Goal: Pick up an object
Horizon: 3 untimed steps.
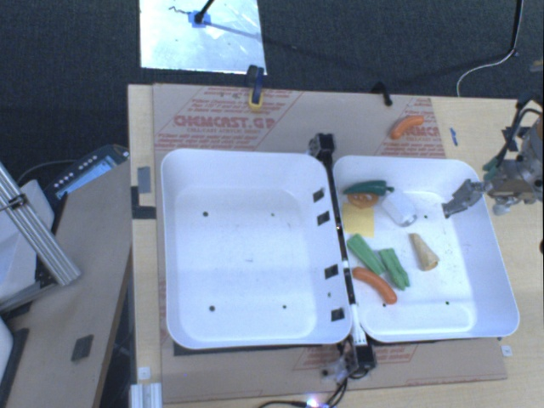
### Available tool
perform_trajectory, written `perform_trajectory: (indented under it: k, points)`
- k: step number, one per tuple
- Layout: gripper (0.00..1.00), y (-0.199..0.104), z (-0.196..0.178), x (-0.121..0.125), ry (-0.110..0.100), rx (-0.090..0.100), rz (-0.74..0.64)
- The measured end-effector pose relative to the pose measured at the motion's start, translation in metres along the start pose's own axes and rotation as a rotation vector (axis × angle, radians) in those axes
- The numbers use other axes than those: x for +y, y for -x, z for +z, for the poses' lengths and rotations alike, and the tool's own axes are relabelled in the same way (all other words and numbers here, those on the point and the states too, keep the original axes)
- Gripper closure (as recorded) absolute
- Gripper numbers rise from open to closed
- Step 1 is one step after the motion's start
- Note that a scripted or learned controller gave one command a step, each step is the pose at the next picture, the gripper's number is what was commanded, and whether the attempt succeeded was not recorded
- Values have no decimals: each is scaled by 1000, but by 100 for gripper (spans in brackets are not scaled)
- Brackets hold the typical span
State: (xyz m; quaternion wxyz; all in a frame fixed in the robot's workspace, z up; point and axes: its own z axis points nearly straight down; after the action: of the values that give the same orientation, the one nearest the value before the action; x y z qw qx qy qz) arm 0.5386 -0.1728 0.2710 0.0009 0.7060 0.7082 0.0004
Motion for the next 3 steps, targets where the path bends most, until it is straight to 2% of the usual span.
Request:
perform_trajectory:
  k: [1, 2, 3]
  points:
    - [100, 0, -11, 1, 3, -1, -4]
    - [100, 1, -224, -2, 20, -6, -2]
    - [100, -12, -219, 73, 4, -1, -5]
